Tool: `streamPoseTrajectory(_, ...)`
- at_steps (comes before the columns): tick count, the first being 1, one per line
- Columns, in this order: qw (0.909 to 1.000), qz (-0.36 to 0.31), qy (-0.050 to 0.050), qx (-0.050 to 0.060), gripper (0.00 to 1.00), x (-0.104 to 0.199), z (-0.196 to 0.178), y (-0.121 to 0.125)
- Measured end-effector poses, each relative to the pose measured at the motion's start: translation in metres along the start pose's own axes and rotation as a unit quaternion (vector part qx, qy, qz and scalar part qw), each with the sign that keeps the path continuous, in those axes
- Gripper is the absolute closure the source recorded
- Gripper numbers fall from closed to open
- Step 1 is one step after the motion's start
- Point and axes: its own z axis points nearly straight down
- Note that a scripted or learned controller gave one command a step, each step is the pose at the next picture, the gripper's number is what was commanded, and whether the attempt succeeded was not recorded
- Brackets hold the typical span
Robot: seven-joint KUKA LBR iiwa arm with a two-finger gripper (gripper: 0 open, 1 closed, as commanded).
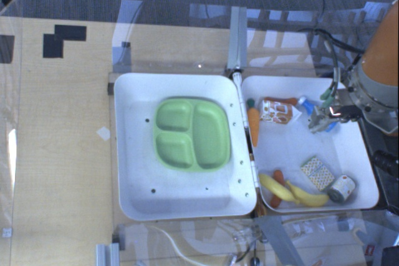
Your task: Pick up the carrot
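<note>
Carrot point(253, 124), well left of pincer point(321, 121): stiff, light, likely smooth; best gripped across its middle. Pincer state impossible to tell.

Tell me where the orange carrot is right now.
The orange carrot lies in the right white bin, against its left wall, just left of the white and orange snack packet.

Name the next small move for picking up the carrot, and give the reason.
Probably shift the gripper left across the right bin until it hangs over the carrot, then descend. The carrot lies along the bin's left wall, well apart from the gripper, which sits near the bin's upper right with a small white carton between them.
</note>
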Motion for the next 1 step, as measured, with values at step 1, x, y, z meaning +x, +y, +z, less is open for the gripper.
streamPoseTrajectory(1, 0.9923, -0.124, 0.001, 0.002, 1.00, 0.0783, 0.1015, 0.0082)
